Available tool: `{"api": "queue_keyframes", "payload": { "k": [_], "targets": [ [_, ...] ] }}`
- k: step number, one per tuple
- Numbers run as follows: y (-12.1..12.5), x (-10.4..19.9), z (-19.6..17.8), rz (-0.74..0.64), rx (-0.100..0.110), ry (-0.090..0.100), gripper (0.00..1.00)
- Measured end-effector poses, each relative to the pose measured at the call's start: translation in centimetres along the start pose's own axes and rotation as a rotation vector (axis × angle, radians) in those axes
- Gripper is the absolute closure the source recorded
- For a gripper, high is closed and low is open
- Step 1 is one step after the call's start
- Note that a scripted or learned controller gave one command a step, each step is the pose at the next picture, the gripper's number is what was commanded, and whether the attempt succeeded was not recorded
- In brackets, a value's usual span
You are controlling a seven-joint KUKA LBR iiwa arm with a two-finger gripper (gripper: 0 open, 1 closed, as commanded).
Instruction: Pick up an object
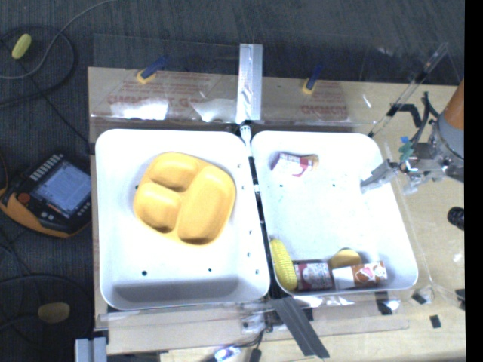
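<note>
Hovering at right bin's (392,225) right rim, fingers (375,178) of unclear spread, holding nothing visible, small white-and-red packet (293,162) leftward toward far edge.

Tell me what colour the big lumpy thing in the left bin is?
Yellow. The lumpy thing shows in the camera view.

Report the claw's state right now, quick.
Claw: cannot be told whether open or closed; it sits at the right rim of the right shallow white bin, with nothing seen in its grip.
</note>
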State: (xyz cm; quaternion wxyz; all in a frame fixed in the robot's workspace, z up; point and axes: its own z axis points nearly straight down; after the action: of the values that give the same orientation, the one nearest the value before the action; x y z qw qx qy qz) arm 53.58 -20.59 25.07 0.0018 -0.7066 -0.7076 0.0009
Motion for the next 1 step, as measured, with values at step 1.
{"api": "queue_keyframes", "payload": {
  "k": [1],
  "targets": [
    [8.55, -0.17, 11.85, -0.121, 0.001, -0.001, 0.0]
  ]
}}
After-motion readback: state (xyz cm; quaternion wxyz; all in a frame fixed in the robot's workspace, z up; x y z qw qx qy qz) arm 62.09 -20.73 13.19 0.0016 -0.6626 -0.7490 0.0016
